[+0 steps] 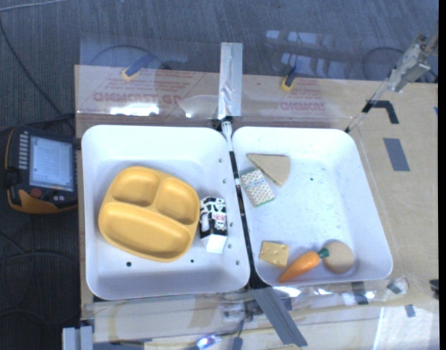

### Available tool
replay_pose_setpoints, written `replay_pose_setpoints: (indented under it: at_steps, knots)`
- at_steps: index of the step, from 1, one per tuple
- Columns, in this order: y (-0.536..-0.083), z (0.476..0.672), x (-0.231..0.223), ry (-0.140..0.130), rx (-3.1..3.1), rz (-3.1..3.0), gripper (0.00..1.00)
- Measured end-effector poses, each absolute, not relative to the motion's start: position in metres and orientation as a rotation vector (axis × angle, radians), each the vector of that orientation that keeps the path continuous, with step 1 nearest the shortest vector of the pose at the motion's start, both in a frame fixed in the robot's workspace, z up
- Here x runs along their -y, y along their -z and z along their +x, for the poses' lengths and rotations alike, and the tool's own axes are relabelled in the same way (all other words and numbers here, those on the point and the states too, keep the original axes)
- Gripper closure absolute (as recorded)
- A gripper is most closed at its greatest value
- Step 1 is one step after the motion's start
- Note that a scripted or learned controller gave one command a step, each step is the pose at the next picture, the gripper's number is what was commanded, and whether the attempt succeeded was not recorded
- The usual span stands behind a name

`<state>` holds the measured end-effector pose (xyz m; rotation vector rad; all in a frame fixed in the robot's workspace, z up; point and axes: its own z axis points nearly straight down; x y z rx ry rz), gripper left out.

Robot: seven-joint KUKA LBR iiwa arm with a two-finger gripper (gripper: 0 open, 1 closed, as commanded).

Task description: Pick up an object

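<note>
Orange plastic toy carrot (299, 265), right white bin (361, 195) near edge: light, rigid, smooth, likely slippery; grasp across thick middle. Tool state: cannot tell.

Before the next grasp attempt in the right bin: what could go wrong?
1. The carrot lies against the round tan object and close to the cracker, so a grasp there may nudge or catch a neighbour.
2. All three sit near the right bin's front wall, leaving little finger clearance.
3. The tan wedge overlaps the patterned piece; lifting one may drag the other.
</note>
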<state>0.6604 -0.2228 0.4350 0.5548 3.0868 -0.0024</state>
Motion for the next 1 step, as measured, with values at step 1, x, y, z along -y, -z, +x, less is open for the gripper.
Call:
replay_pose_setpoints:
  at_steps: [1]
  knots:
    - [-0.4353,0.6575,0.2158,0.001,-3.136,-0.043,1.00]
